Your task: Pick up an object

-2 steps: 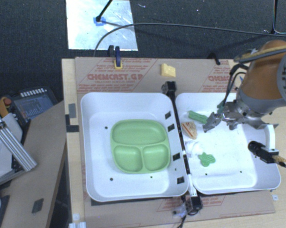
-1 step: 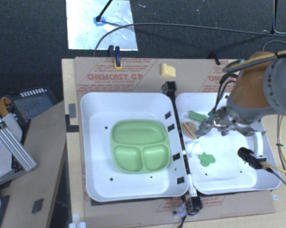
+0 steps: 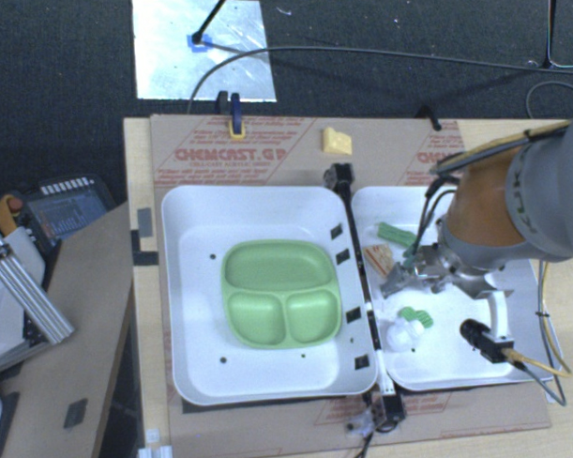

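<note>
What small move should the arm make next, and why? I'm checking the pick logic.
Probably lower the tool a little toward the tan piece just beside it in the right bin. It hangs over that bin's left part, near several small objects, with nothing seen in it.

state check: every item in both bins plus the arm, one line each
green divided tray: flat in the left bin, compartments bare
green block: lying loose in the right bin
small green piece: loose on the bin floor
white object: resting beside the small green piece
tan object: lying by the divider
gripper: low over the right bin
</note>
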